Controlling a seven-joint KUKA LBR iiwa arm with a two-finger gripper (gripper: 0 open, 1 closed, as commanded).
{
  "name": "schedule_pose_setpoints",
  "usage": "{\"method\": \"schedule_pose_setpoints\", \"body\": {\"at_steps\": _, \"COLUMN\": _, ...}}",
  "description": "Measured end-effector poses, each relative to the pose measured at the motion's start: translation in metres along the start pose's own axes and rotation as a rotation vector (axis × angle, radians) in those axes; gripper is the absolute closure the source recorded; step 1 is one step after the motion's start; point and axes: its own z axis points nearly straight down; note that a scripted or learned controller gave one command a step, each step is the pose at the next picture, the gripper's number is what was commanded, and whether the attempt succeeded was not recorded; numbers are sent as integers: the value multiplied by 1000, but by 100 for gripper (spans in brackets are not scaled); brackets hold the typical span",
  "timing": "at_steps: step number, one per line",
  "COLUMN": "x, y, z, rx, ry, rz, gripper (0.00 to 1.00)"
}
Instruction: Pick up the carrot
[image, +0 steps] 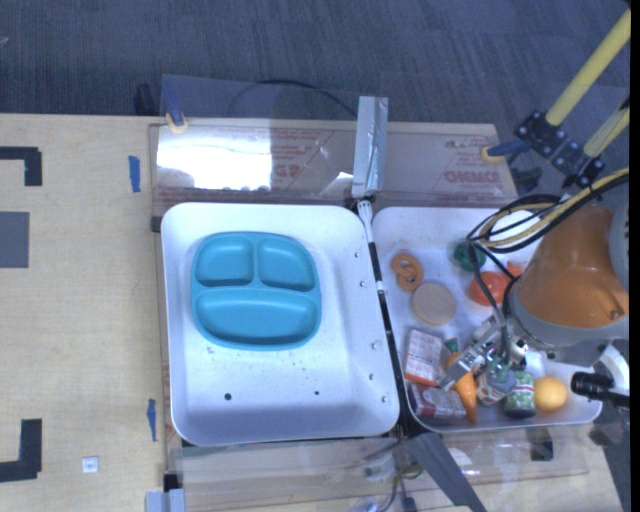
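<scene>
A blue divided plate (256, 288) is seen in the left bin (200, 400). The right bin (440, 225) is crowded with small items, the carrot (466, 388) lying near its front edge. The gripper (478, 362) is lowered over the carrot, the arm reaching in from the right; the jaws' state cannot be told.

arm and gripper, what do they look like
The arm carries a broad, rounded orange band above a grey wrist section, with black and yellow cables looping beside it. The gripper is a small metallic silver and black assembly.
</scene>
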Motion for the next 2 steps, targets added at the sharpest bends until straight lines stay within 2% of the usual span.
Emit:
{"method": "schedule_pose_setpoints", "body": {"at_steps": 1, "x": -34, "y": -18, "z": -17, "rx": 11, "ry": 16, "rz": -121, "gripper": 0}}
{"method": "schedule_pose_setpoints", "body": {"at_steps": 2, "x": -9, "y": -6, "z": -1, "rx": 0, "ry": -6, "rz": 281, "gripper": 0}}
